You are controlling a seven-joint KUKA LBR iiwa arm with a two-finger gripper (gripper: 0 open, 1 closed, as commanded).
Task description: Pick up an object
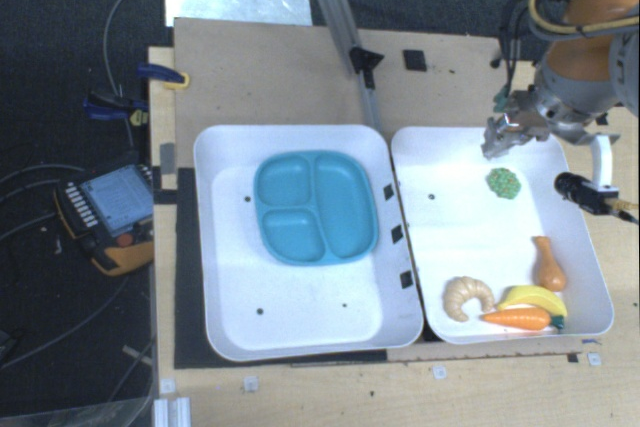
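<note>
My gripper (497,143) hangs over the back of the right bin (460,245), just up and left of a green broccoli floret (504,182). Nothing shows between its fingers. At the bin's front right lie a croissant (468,296), a banana (535,298), an orange carrot (517,319) and a brown chicken drumstick (547,264). The carrot and banana touch each other.
The left bin (230,305) holds a blue divided plate (315,206). A metal pole (335,5) slants across the bench's back. The arm's orange band (600,0) and wrist sit at the upper right. Cables and a handheld pendant (108,215) lie off the bench at left.
</note>
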